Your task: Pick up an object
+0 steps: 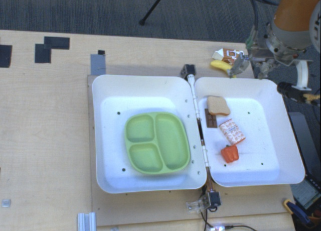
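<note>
Arm [296,9]: we see it entering from the upper right, orange band above a grey wrist; it sits above the bench beyond the right bin's far edge.

Gripper [251,62]: hangs near the far right corner of the right bin, outside its rim, close to a yellow item; we cannot tell how it is set — the parts are too small and cluttered.

Left bin [108,124]: holds a green tray [157,143] with three compartments, lying flat near the middle.

Right bin [281,139]: holds four things, all on its left half.

Bread [218,105]: a tan slice at the far left of the right bin; just beside it, toward us, a brown bar [210,120] lies along the bin's left wall.

Packet [231,131]: white with red print, tilted, between the bread and a red piece.

Red piece [229,153]: small, orange-red, nearest us — just beside the packet.

Bench items: a yellow item [220,65] and a small carton [228,54] lie on the wood behind the right bin.
</note>
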Tool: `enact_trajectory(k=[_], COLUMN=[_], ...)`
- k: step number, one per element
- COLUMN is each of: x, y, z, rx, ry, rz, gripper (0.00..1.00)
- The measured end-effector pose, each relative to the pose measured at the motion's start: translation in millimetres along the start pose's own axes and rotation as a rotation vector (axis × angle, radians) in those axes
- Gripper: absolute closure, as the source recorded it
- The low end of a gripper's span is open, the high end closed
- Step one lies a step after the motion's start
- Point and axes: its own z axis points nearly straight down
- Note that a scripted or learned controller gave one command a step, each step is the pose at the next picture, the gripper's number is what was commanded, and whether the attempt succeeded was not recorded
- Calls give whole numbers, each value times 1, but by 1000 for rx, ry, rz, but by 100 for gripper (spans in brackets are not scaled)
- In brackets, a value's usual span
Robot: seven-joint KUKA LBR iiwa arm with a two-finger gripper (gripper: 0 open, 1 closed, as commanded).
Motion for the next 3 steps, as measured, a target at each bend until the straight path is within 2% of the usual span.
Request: enact_trajectory(k=[1, 2, 3], x=[-41, -57, 7], y=[-70, -112, -161], z=[82, 181, 191], rx=[4, -7, -7], ry=[-1, -1, -1], rz=[3, 2, 2], gripper=[0, 0, 0])
